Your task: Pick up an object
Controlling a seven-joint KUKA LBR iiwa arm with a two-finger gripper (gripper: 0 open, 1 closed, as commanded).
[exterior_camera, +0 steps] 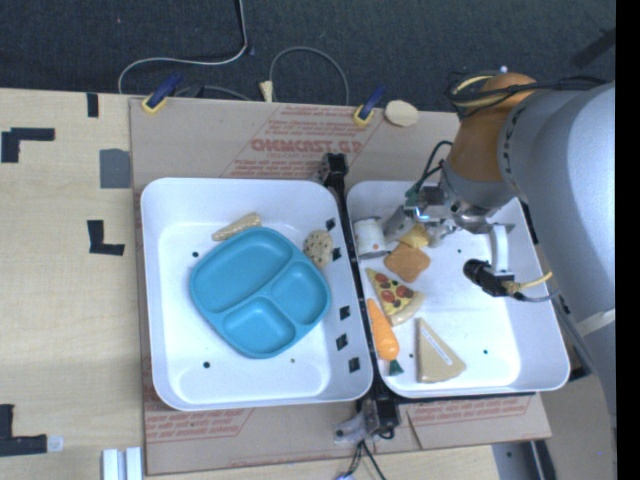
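The gripper (425, 220) sits low in the right bin (500, 368), just above the toast-coloured square (408, 261), probably the object it means to lift. Whether it has closed on anything cannot be told. Below the square lie a pizza slice (393, 294), a carrot (383, 332) and a sandwich wedge (437, 354). Left of the square, past the bins' shared rims, a blue divided plate (259, 290) rests.
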